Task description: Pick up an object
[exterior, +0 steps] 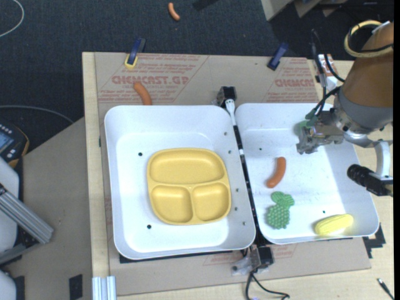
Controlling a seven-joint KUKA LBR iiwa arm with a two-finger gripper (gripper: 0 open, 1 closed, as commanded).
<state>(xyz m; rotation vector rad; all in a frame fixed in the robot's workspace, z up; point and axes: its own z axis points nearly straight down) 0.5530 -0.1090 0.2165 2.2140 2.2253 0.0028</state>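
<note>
The right bin (350,186) holds an orange sausage (277,171), a green broccoli piece (279,209) below it, and a yellow corn-like piece (333,224) near the front right corner. My gripper (310,137) hangs over the upper part of the right bin, up and to the right of the sausage. Nothing shows between its fingers. The arm's grey and orange body covers the bin's far right corner.
The left bin (122,167) carries a yellow divided plate (187,185). A second orange sausage (143,93) lies on the cardboard behind the left bin. Another small orange piece (174,10) lies on the dark floor. Clips hold the cardboard's far edge.
</note>
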